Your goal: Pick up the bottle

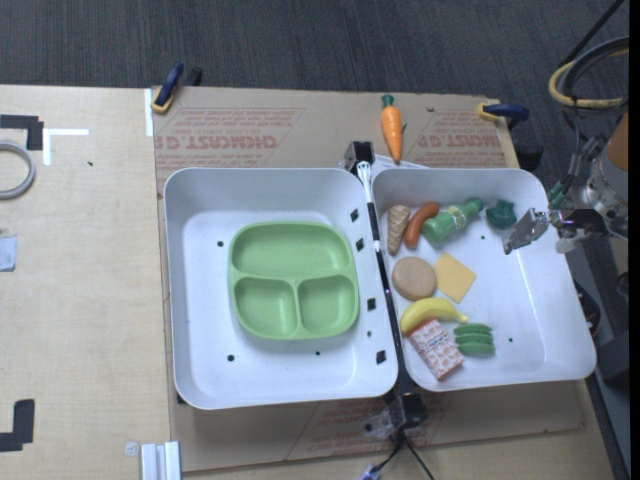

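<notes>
The bottle [450,221] is green and lies on its side at the back of the right bin [540,318], its neck pointing right. A red sausage [421,224] touches its left end. My gripper [526,231] hangs over the bin's right part, a short way right of the bottle and apart from it. It is open with nothing between its fingers.
A dark green vegetable [500,210] lies between bottle and gripper. Bread [398,228], a round bun [414,277], cheese [456,278], a banana [430,314], pea pods [474,339] and a red carton [437,349] fill the bin's left half. The left bin holds a green divided plate [295,280]. A carrot [390,126] lies behind the bins.
</notes>
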Available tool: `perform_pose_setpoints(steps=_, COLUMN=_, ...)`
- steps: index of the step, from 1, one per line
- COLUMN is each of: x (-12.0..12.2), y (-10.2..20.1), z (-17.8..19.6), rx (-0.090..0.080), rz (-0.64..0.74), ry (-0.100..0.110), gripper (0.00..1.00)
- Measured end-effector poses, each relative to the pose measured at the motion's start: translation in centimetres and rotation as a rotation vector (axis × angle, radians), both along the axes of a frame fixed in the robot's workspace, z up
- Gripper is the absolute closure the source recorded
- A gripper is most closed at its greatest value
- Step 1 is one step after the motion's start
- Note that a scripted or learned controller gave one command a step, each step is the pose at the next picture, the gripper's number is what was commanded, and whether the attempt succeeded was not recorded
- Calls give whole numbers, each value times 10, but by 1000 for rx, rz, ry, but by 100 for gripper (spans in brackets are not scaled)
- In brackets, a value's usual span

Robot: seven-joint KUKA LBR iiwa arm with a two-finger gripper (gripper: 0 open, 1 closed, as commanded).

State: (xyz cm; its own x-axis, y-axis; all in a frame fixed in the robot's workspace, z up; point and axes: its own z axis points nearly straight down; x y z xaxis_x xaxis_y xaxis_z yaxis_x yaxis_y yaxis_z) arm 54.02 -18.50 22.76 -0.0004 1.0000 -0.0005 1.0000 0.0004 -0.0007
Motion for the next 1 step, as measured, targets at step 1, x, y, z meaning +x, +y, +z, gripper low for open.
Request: perform_pose_setpoints(steps=1, x=0, y=0, z=9, rx=-1, rz=2, ry=0, gripper=100)
